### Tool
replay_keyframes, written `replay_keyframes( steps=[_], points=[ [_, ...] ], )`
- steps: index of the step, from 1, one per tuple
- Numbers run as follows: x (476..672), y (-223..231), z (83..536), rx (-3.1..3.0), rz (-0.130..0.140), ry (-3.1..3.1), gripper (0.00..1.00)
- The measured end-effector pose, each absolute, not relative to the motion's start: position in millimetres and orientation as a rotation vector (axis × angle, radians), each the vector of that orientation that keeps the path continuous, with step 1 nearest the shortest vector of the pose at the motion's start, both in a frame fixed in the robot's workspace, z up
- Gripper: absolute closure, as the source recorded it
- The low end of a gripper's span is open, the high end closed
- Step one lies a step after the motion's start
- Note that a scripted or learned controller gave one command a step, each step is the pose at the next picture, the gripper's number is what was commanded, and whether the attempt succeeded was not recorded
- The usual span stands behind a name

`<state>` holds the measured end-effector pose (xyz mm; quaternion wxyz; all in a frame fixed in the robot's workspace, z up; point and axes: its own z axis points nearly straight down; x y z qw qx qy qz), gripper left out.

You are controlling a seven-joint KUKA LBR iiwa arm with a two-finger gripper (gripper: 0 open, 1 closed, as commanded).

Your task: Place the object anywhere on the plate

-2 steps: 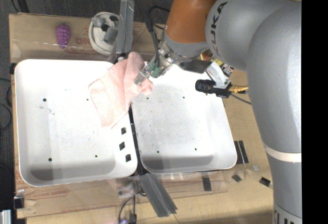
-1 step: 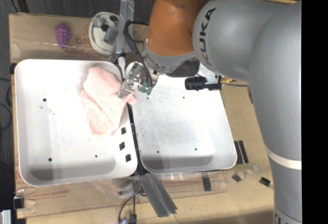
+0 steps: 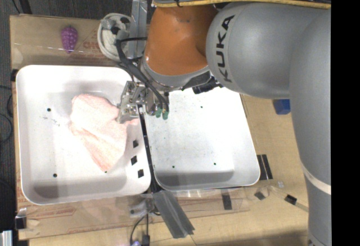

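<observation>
A pale pink, speckled plate (image 3: 98,129) lies tilted in the left bin (image 3: 34,183), its right edge close to the bin's right wall. My gripper (image 3: 131,105) hangs over the wall between the two bins, right at the plate's upper right edge. The metal parts of the gripper hide whatever is below it. I cannot make out any object in its grasp. The orange band and grey wrist (image 3: 180,31) hang above it.
The right bin (image 3: 197,143) lies under the arm. A small purple, grape-like object (image 3: 69,38) rests on the bench beyond the left bin. A white round thing (image 3: 111,30) sits by the arm's base side. A blue item (image 3: 281,106) lies right of the right bin.
</observation>
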<state>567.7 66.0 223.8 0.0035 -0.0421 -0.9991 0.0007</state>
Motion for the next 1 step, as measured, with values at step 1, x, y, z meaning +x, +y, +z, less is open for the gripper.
replay_keyframes(
  steps=[1],
  points=[
    [533.8,108.2,215.8,0.011,0.003,-3.134,1.00]
  ],
)
